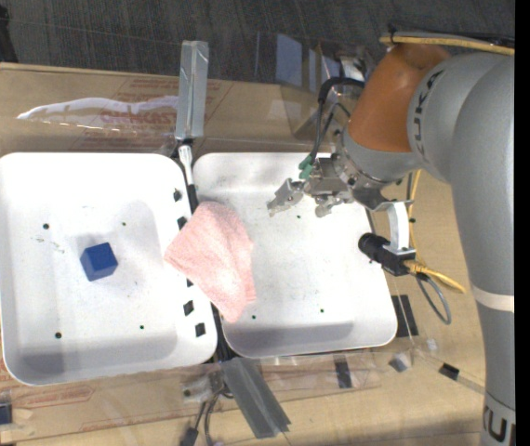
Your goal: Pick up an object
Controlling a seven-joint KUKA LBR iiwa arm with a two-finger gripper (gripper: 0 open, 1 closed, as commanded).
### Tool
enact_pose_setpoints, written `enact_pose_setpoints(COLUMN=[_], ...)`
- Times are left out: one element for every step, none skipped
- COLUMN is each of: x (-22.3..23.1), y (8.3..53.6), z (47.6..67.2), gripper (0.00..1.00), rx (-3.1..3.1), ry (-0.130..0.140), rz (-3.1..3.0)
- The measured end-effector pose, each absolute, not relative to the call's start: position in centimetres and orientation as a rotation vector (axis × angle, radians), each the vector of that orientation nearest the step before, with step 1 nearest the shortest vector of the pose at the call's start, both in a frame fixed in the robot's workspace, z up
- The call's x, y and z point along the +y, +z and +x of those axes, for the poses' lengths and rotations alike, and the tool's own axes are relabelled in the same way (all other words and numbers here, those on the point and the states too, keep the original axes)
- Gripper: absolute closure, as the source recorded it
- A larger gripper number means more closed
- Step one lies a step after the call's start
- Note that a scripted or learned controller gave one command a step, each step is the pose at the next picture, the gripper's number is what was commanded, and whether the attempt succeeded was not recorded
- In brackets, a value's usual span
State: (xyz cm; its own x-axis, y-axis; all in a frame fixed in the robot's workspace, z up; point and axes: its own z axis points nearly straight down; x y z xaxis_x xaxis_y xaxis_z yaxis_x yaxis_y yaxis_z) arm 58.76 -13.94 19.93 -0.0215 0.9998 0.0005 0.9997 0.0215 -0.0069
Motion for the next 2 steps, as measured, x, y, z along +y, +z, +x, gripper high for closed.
enact_pose_setpoints(x=[-15.5, -11.8], y=[20.2, 10.7], z=[62.2, 59.9], gripper=[0.0, 0.0], rx=[-2.352, -2.488], ry=[0.001, 0.004], rz=[-2.082, -1.91])
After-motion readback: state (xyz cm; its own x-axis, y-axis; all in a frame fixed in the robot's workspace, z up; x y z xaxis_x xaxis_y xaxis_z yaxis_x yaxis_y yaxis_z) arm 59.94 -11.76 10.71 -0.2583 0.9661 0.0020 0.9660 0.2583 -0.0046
